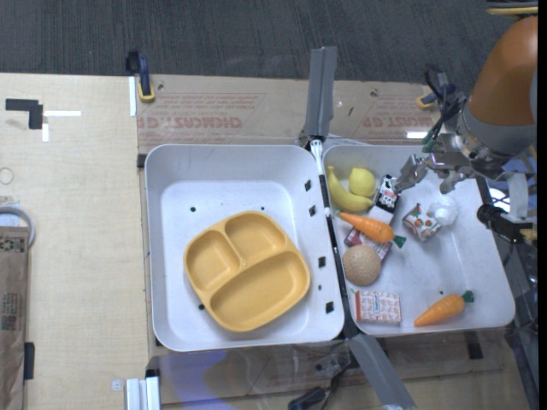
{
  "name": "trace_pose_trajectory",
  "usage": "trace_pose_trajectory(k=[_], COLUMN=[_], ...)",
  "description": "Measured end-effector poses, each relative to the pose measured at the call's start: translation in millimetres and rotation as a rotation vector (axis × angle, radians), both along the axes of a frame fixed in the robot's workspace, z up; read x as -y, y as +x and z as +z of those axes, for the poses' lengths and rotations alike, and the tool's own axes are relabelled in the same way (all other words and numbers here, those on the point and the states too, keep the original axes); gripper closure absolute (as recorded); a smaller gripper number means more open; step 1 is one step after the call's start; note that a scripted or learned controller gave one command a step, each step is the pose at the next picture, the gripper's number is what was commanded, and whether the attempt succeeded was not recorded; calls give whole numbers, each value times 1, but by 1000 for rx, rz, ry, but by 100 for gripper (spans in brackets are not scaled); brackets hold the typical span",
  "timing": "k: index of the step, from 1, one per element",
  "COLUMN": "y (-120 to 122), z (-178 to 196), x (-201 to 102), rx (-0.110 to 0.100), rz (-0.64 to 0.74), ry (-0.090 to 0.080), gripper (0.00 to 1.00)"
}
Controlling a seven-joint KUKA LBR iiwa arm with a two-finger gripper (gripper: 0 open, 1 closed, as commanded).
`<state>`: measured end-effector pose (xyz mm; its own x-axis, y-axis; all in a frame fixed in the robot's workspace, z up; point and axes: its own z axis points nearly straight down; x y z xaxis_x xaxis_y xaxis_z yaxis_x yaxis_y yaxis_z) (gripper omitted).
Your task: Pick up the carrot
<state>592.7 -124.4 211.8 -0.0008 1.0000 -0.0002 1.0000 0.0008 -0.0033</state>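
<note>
1. Camera view, target: two carrots lie in the right bin (496, 314). One carrot (367, 225) lies near the bin's left wall, tip toward the divider and leaf end toward the bin's middle. The second carrot (442, 308) lies near the front edge, leaf end toward the right.
2. Neighbours of the first carrot: a banana (342, 196) and a lemon (362, 180) sit just behind it. A round brown bun (362, 265) sits just in front of it. A small carton (420, 222) stands to its right, apart from it. A flat red-and-white box (377, 307) lies near the front.
3. Neighbours of the second carrot: it lies apart from the other items, with bare bin floor around it.
4. Gripper (427, 165): it hangs over the rear of the right bin, well apart from both carrots. Nothing is visible between the fingers. Whether the jaws stand open or closed cannot be told from this view.
5. Left bin (171, 178): it carries a yellow divided plate (248, 270).
6. Step in hand (judgement): approach. No grasp is made yet.
7. Next move (judgement): travel toward the front of the bin and descend over a carrot, fingers set across its short axis. The second carrot offers more clearance; the first risks contact with the bun and banana.
</note>
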Motion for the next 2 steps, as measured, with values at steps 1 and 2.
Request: trace_pose_trajectory(k=[1, 2], y=[-23, -19], z=[-72, -115], x=[-26, -25], rx=[-2, 9], rz=[96, 164], ry=[1, 0], gripper=[0, 0])
